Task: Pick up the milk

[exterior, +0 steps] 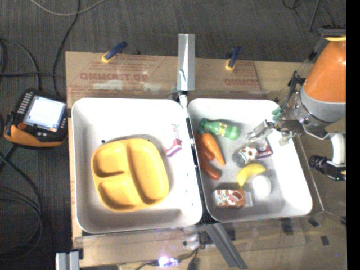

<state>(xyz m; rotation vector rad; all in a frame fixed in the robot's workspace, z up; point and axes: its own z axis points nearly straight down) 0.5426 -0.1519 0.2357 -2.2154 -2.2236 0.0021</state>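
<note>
Two cartons could be the milk, and I cannot tell which it is. A small pink-and-white carton [175, 145] leans at the right wall of the left bin [84, 117]. A white carton with red-brown print [230, 198] lies on its side at the front of the right bin [295, 201]. My gripper [270, 133] hangs over the right bin's back right part, just above a small can [245, 154] and a purple box [264, 149]. Its fingers are spread, with nothing between them. It is well apart from both cartons.
A yellow divided plate [130, 174] fills the left bin's middle. The right bin also holds a green bottle [220, 129], a carrot [212, 147], a sausage [209, 167], a banana [249, 172] and a white egg [261, 185]. A metal post [185, 61] stands behind the bins.
</note>
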